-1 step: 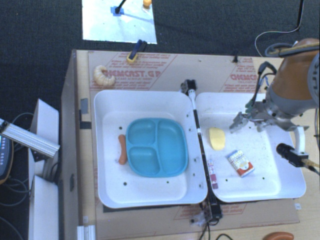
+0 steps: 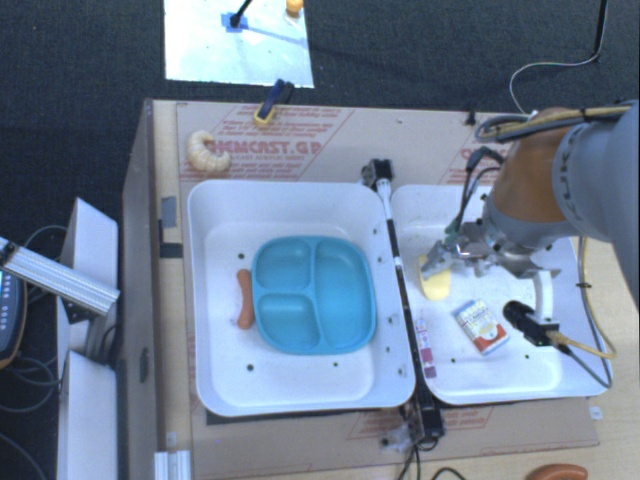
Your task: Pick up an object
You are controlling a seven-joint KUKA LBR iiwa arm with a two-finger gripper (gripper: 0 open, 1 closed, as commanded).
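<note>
In the right bin (image 2: 560,378) a pale yellow lump (image 2: 436,284) lies near the left wall. A small red and white carton (image 2: 479,327) lies to its right, nearer the front. A thin pink and white packet (image 2: 424,343) rests by the bin's left wall. My gripper (image 2: 447,256) reaches in from the right and hangs right over the yellow lump, at its upper edge; whether it touches the lump is unclear. In the left bin (image 2: 220,268) sits a blue divided plate (image 2: 312,294) with an orange sausage (image 2: 244,299) beside its left edge.
On the bench behind the left bin lie a cream curled pastry shape (image 2: 207,151) and a yellow and black tool (image 2: 271,104). A black-handled stick (image 2: 389,230) runs along the seam between the bins. The grey arm (image 2: 560,183) spans the right bin's back.
</note>
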